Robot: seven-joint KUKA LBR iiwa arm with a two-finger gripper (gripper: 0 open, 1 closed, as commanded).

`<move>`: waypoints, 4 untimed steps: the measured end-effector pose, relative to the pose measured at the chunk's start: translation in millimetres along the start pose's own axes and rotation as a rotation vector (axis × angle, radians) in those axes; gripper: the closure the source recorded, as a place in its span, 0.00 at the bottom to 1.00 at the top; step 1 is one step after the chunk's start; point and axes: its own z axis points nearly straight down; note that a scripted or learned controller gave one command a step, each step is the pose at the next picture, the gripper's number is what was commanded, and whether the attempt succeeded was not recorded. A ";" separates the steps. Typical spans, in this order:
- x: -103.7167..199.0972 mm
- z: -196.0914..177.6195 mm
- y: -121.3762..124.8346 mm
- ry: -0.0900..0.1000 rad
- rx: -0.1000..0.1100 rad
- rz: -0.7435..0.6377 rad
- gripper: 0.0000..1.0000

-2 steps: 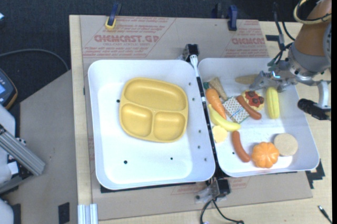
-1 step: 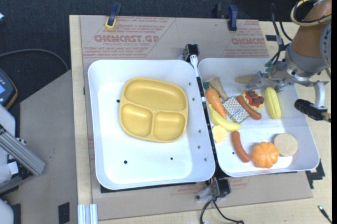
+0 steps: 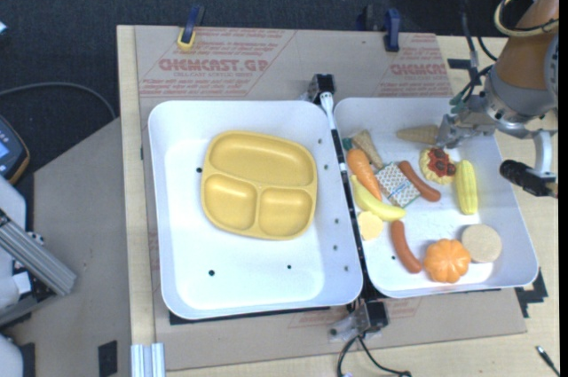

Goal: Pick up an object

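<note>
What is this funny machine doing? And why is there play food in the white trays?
That is a robot arm, grey with an orange band, reaching in from the right. One camera looks down at the bench from above. Two white trays sit side by side. The left tray holds a yellow divided plate. The right tray holds toy food: a carrot, a banana, two sausages, a corn cob, a pumpkin and a small pizza. The arm's claw hangs above the pizza. I see nothing held in it yet.
</note>
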 end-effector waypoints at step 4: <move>34.2 -111.1 -14.4 0.002 0.021 0.001 1.00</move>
